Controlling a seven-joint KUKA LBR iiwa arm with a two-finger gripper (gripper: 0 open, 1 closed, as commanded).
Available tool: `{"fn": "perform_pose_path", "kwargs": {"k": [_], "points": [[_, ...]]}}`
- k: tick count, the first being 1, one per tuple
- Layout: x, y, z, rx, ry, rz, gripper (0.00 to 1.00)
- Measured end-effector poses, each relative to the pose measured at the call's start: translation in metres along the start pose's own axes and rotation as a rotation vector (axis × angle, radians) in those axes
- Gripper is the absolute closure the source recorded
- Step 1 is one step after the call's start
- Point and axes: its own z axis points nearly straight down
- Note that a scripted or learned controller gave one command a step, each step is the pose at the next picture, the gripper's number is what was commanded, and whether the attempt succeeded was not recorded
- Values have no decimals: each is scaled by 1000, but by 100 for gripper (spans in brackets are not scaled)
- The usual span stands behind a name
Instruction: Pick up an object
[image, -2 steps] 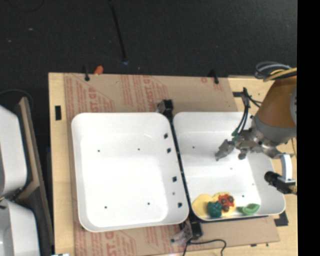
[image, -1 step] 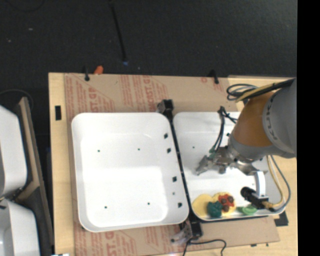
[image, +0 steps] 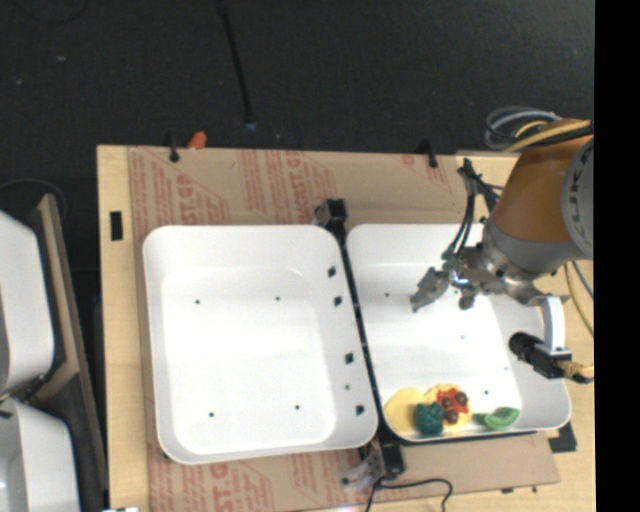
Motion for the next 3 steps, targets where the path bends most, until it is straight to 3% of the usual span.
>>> {"fn": "perform_pose_path", "kwargs": {"k": [1,2,3], "points": [[-53,-53,50,14,0,8,0],[-68,-70,4,7,0,3,0],[-33,-69,11,9,1,-1,0]]}}
